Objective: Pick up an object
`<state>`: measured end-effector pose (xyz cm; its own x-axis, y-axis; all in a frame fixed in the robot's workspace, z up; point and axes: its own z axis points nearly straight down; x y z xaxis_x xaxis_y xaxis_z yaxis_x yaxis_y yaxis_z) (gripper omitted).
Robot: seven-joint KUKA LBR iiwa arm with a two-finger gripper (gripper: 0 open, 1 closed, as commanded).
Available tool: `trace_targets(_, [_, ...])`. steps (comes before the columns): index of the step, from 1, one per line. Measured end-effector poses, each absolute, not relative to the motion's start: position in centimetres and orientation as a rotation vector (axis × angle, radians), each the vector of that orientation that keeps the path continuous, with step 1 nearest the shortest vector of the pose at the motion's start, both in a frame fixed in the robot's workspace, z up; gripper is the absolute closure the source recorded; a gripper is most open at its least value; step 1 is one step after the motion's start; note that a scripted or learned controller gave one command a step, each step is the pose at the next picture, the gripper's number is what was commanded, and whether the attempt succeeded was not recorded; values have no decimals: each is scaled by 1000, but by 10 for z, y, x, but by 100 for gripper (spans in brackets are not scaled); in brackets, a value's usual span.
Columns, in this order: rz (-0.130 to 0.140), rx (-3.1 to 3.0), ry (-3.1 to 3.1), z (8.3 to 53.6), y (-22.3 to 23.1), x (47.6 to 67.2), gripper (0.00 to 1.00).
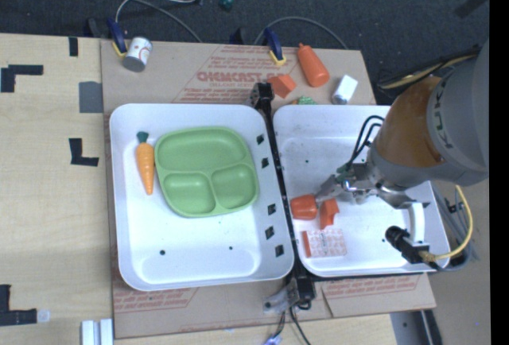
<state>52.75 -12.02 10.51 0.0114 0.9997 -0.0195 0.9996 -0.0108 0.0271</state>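
You are at the reach-in step: the tool (332,196) sits low in the right bin (362,256), just beside two orange blocks (305,207) near that bin's left wall — one looks to touch the fingers. Whether it grips anything, or how wide it stands, you cannot tell from here. Next, I judge, it must close squarely on one block and lift straight up. Count with me: two white bins, two orange blocks, one red-printed card (324,243), one green tray (208,171) and one toy carrot (145,164) in the left bin (191,264) — the desk's other oddments lie outside.
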Motion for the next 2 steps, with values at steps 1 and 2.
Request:
trace_targets(1, [-1,2212,2186,89,-117,519,0])
trace_targets(2, [3,2217,2202,98,-112,519,100])
